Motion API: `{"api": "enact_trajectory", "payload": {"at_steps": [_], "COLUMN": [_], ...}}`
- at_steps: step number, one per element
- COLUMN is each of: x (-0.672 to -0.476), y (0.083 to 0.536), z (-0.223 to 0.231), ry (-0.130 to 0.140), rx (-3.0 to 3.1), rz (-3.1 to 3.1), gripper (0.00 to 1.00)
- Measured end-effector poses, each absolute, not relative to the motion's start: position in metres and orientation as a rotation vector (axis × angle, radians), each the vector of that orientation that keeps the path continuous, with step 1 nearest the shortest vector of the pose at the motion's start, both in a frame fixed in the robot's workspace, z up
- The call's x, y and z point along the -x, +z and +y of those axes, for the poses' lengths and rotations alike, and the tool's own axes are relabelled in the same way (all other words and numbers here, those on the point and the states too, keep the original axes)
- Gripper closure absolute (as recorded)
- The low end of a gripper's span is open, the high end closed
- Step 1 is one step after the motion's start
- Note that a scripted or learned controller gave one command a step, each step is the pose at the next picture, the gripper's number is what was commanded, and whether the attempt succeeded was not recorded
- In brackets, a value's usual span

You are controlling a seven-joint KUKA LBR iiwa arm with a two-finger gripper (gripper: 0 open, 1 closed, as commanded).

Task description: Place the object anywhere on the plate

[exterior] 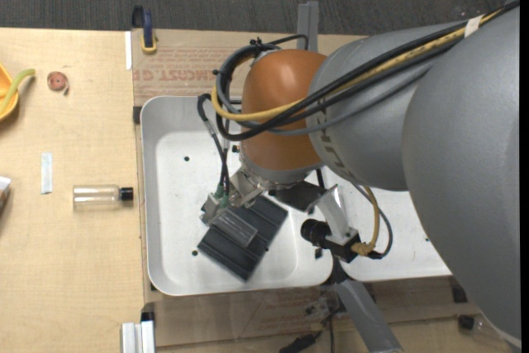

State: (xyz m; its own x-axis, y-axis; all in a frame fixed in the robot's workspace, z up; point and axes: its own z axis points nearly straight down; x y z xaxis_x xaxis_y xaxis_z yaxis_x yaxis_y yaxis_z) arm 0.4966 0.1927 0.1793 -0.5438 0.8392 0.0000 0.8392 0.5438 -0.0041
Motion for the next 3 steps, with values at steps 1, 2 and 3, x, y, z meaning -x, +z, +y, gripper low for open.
{"api": "enact_trajectory", "payload": {"at_steps": [1,2,3], "x": [-0.578,-0.614,-0.65], "y": [0.138,0.255,0.317], "z": [0.142,0.147,0.079], "ry": [0.003,0.001,0.0], "rx": [1.335,0.975,0.579], "rz": [-2.843,-2.99,-3.094], "gripper": [0.0,0.0,0.0]}}
